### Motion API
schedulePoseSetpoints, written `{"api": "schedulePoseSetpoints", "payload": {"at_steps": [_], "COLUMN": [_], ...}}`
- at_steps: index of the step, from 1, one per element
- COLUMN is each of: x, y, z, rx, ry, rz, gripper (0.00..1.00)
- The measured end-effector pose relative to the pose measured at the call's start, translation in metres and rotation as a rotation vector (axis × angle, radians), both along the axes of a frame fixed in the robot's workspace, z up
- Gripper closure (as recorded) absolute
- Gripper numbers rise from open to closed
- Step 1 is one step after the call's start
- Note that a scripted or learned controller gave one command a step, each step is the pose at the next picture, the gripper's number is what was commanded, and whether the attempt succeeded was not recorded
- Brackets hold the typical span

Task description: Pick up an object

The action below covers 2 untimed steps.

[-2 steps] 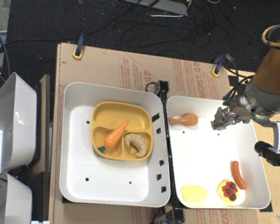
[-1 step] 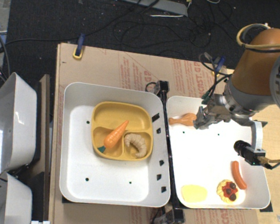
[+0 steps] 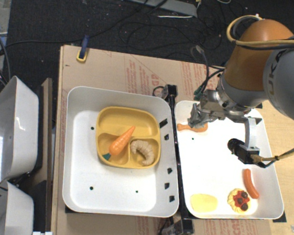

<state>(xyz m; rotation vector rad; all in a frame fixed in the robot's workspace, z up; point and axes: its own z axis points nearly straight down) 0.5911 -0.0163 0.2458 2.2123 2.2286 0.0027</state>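
So we're basically at the reach-down stage here, nothing is picked up as far as we can see. Our grey two-finger gripper [image 3: 199,120] is low over the far left corner of the right-hand shallow white bin [image 3: 218,188], right on top of a flat orange piece of toy food [image 3: 192,128] that lies against the bin's left wall, and that looks like the object we're going for. Honestly we can't tell whether the jaws are open or closed from this angle, the wrist body hides them, and we can't say if they're touching the orange piece or just above it. So the grab, the lift and the carry are all left to do, in our judgement. Other stuff in the same bin: a red toy sausage [image 3: 250,183] near the right wall, a small round toy pizza with dark red toppings [image 3: 240,200] just beside it at the near end, and a pale yellow flat oval piece [image 3: 203,202] at the near left. The left-hand white bin [image 3: 122,196] holds a yellow divided plastic plate [image 3: 131,119] with an orange toy carrot [image 3: 121,140] and a beige toy shrimp [image 3: 144,151] in it. The main thing in the way is probably the bin wall right next to the orange piece, plus how flat it lies, so a finger could easily slide over it.
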Motion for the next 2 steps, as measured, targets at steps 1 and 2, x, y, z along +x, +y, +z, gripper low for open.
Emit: {"api": "schedulePoseSetpoints", "payload": {"at_steps": [1, 2], "x": [0.019, 0.016], "y": [0.051, 0.101], "z": [-0.013, -0.015], "rx": [0.000, 0.001], "ry": [0.001, 0.001], "rz": [0.001, 0.001], "gripper": [1.00, 1.00]}}
